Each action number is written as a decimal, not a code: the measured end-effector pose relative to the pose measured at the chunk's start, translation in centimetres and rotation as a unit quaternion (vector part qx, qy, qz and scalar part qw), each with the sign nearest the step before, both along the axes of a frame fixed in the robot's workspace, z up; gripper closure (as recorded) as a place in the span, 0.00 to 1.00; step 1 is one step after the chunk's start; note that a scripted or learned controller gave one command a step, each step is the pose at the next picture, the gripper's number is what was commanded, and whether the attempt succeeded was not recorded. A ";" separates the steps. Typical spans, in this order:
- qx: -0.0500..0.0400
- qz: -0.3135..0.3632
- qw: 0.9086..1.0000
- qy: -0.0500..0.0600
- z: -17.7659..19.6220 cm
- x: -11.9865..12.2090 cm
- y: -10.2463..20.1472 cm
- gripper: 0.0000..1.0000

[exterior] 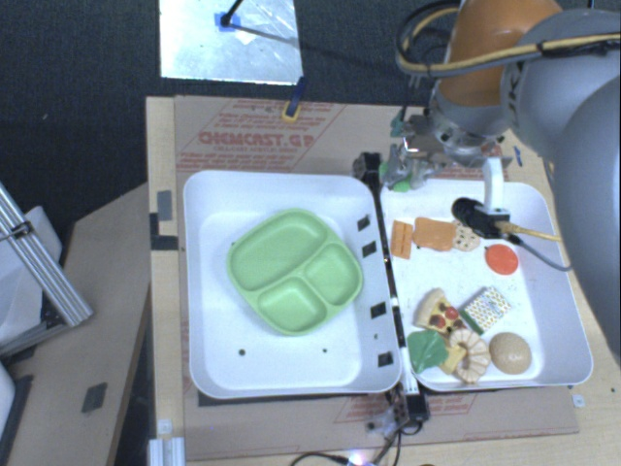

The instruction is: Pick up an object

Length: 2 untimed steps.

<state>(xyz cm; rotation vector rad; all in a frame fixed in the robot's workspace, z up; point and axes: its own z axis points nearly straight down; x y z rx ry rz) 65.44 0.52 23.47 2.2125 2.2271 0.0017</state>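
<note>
A: Where's the claw [415,158]?
B: Over the far edge of the right bin [563,304], near the divider. I cannot tell its state.
A: And the things to pick?
B: All in that bin: a pizza slice [440,312], a red disc [502,258], a brown roll [510,351], an orange cracker [401,240].
A: The left bin [209,289]?
B: It holds 1 green tray [294,271] with 3 sections.

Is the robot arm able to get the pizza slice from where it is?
Probably yes. The pizza slice lies in the open in the right bin, nothing over it, though toys crowd beside it. The gripper hovers at the bin's far edge.
</note>
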 end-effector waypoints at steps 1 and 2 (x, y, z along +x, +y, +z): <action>0.000 0.000 1.000 0.000 -0.7 0.3 0.8 1.00; 0.000 -0.003 1.000 0.001 -0.3 -0.8 -0.6 1.00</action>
